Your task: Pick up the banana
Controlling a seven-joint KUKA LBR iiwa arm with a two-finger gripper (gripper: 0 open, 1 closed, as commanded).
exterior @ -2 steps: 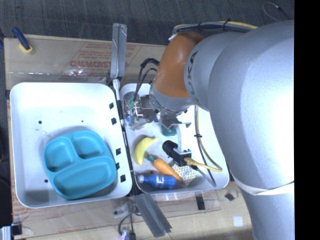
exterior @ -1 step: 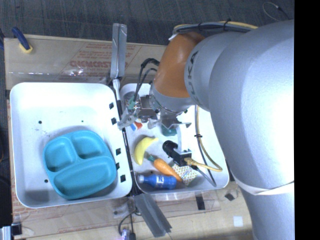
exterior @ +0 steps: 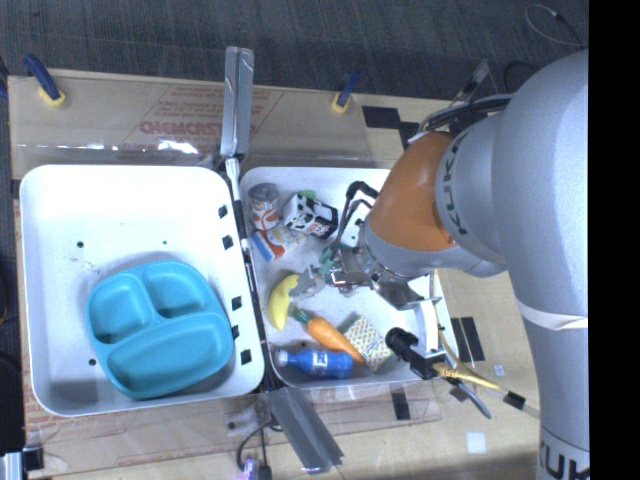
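Observation:
The yellow banana (exterior: 281, 300) lies in the right bin (exterior: 330, 180), close to its left wall, with its length running toward the front. My gripper (exterior: 318, 278) hangs low over the bin just to the right of the banana's upper end, very close to it. Nothing can be seen held in it. The grey arm and its orange band cover the right part of the bin.
An orange carrot (exterior: 335, 336), a blue bottle (exterior: 315, 362) and a checkered block (exterior: 368, 338) lie in front of the banana. A can (exterior: 264, 208) and a black-and-white toy (exterior: 310, 215) sit at the back. The left bin (exterior: 60, 218) holds a blue divided plate (exterior: 160, 325).

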